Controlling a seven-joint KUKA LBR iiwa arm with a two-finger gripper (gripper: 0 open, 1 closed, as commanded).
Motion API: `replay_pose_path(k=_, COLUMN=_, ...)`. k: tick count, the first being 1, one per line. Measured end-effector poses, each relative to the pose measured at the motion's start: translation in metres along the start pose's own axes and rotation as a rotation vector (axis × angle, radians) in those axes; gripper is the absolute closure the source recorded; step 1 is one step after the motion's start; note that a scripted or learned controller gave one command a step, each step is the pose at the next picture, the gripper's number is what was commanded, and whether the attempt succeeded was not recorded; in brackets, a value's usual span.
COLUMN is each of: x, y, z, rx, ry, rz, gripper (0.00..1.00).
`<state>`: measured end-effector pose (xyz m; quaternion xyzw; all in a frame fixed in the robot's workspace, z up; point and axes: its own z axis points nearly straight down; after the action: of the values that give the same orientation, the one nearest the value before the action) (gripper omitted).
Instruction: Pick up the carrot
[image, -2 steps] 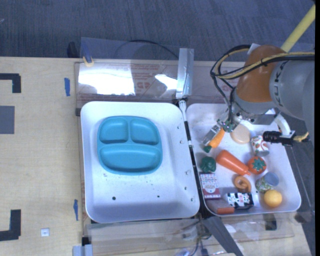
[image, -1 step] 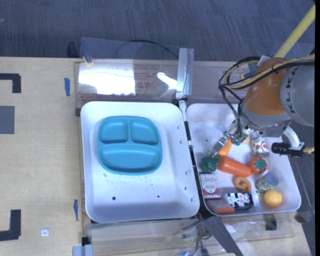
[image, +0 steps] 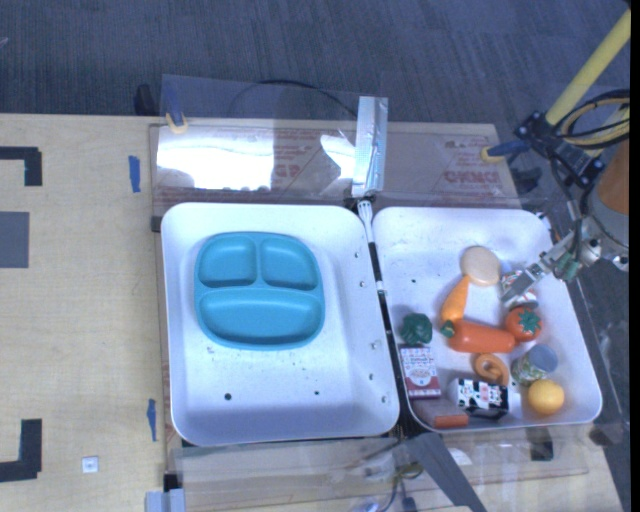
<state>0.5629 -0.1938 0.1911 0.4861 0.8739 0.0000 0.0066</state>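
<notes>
The carrot (image: 482, 336) is a red-orange stick with a green tip at its left end, lying flat in the middle of the right bin (image: 420, 240). My gripper (image: 518, 284) hangs over the right part of that bin, up and to the right of the carrot and just above a red tomato-like toy (image: 523, 322). Nothing shows in its grasp. The arm comes in from the right edge.
Around the carrot lie a yellow-orange vegetable (image: 456, 298), a beige round piece (image: 480, 265), broccoli (image: 415, 327), a red carton (image: 420, 370), a donut (image: 490, 367), a black-and-white box (image: 483, 395) and a lemon (image: 545, 397). The left bin (image: 190, 380) holds a blue divided plate (image: 260, 290).
</notes>
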Motion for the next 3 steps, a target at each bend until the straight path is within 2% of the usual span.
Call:
replay_pose_path(k=1, x=0.040, y=0.029, z=0.023, rx=0.005, ry=0.013, rz=-0.207, gripper=0.00)
replay_pose_path(k=2, x=0.080, y=0.061, z=0.077, rx=0.004, ry=0.015, rz=-0.497, gripper=0.00)
replay_pose_path(k=3, x=0.029, y=0.050, z=-0.008, rx=-0.004, ry=0.002, rz=-0.849, gripper=0.00)
